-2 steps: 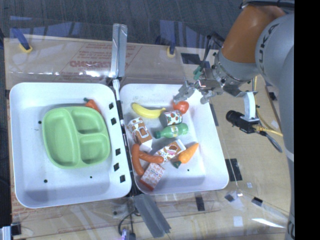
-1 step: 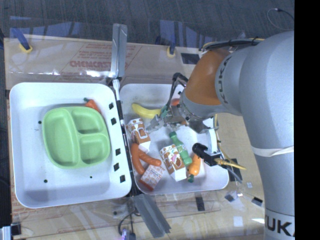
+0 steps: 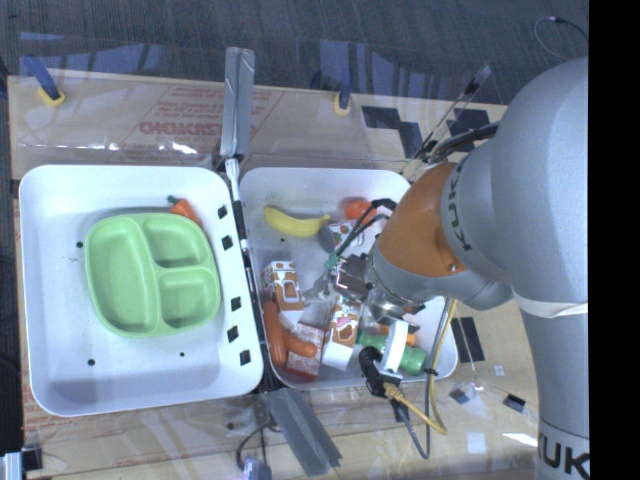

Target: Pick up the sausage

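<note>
The sausage (image 3: pixel 276 336) is lying at the lower left of the right bin (image 3: pixel 300 183), crowded by cartons. Gripper (image 3: pixel 335 298) state can't be told; a left-shifted, straight-down approach is probably needed.

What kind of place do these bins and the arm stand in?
Probably a robot test lab, not a kitchen: a grey arm reaches over two white bins, toy food such as a banana lies inside, and cables trail on the bench.

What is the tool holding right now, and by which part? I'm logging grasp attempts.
Cannot be told: the tool is low over the right bin amid the food items, and its tips are hidden.
</note>
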You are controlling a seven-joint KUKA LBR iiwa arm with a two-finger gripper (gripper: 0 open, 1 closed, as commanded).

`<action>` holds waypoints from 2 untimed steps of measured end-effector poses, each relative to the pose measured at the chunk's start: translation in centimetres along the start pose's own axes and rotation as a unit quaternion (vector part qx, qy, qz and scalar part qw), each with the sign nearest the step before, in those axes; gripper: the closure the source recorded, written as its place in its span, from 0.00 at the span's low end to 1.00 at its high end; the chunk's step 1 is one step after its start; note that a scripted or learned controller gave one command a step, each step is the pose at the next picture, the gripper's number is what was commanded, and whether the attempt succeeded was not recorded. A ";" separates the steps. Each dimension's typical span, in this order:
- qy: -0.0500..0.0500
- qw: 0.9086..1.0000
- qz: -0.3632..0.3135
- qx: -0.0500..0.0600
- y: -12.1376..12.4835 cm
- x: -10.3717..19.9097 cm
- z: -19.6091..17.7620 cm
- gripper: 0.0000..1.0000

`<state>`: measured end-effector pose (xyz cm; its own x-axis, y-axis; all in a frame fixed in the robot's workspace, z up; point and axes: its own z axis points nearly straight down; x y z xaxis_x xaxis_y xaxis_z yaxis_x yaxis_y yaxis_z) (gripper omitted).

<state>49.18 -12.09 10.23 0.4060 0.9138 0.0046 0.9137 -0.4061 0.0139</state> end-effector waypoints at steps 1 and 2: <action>-0.001 0.988 -0.151 0.007 -1.9 8.3 -8.9 0.00; -0.002 0.999 -0.050 0.009 -1.4 -0.5 -5.7 0.00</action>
<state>47.60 -11.95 15.88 0.3134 0.9496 0.0001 0.9496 -0.3134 -0.0049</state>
